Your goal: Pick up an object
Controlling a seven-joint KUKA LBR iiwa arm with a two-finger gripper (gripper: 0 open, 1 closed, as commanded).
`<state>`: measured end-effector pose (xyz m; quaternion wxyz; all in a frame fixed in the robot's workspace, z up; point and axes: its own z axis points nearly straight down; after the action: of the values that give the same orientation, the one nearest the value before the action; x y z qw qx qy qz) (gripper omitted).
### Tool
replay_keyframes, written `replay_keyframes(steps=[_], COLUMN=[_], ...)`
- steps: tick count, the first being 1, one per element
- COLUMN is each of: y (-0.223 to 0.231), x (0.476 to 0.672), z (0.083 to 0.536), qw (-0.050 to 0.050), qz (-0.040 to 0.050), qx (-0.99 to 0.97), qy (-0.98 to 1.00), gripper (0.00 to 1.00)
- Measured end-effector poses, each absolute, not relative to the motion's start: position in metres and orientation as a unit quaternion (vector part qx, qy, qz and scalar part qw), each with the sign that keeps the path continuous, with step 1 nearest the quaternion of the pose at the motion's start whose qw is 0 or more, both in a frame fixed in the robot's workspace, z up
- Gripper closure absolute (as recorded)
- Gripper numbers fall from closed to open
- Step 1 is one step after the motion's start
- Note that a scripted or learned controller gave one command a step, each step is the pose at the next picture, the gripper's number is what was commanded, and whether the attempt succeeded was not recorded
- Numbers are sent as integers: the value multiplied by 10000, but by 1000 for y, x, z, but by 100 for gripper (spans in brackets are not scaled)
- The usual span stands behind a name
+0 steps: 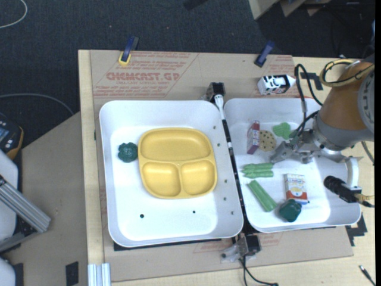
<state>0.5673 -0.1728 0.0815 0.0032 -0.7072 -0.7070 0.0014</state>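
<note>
Filling the left bin (pixel 113 177): yellow tray (pixel 177 161), dark green toy (pixel 127 152).

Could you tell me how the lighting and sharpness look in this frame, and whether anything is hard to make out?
Camera view: light is even and soft, with faint shadows beside the yellow tray and little glare on the white bins. The bench is fairly sharp, though the small items in the right bin are coarse in detail. The gripper is a dim grey tangle, so its fingers cannot be resolved.
</note>
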Motion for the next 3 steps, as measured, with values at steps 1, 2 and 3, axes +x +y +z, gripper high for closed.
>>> replay_keyframes(steps=[1, 2, 3], y=[-174, -172, -163], x=[569, 569, 568], z=[95, 160, 210], qw=[-3, -41, -39], qz=[-1, -18, -19], qx=[-7075, -7067, -7064], qy=[-7067, -7075, -7078], gripper=[100, 100, 100])
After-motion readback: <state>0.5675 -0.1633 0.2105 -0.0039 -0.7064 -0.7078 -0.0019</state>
